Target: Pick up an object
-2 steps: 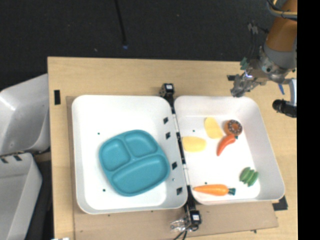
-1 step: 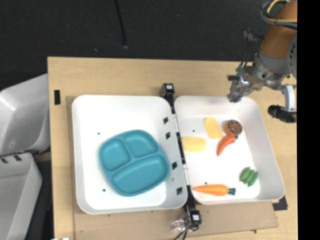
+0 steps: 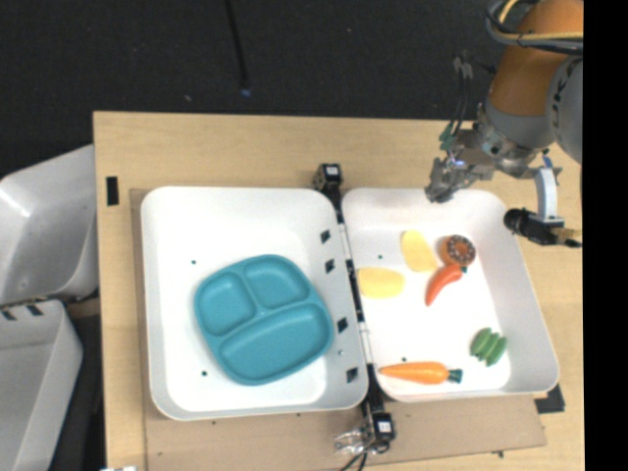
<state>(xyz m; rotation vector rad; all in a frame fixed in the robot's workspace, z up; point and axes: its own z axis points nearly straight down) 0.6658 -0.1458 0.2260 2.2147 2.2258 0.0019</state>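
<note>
My gripper point(image 3: 444, 183) hangs over the back rim of the right bin point(image 3: 520, 292), below the orange-banded wrist. It sits well clear of the objects and nothing shows between its fingers. In the right bin lie a pale yellow piece point(image 3: 418, 251), a yellow lemon-like piece point(image 3: 381, 283), a red chili pepper point(image 3: 443, 283), a round brown and orange piece point(image 3: 457, 249), a green item point(image 3: 488, 345) and an orange carrot point(image 3: 420, 372) near the front rim.
The left bin point(image 3: 167, 263) holds a blue divided plate point(image 3: 262, 317). Black clips run along the seam between the bins point(image 3: 345, 292). A black fitting point(image 3: 535, 226) sticks out at the right bin's right rim. A white housing point(image 3: 44, 224) stands left of the bench.
</note>
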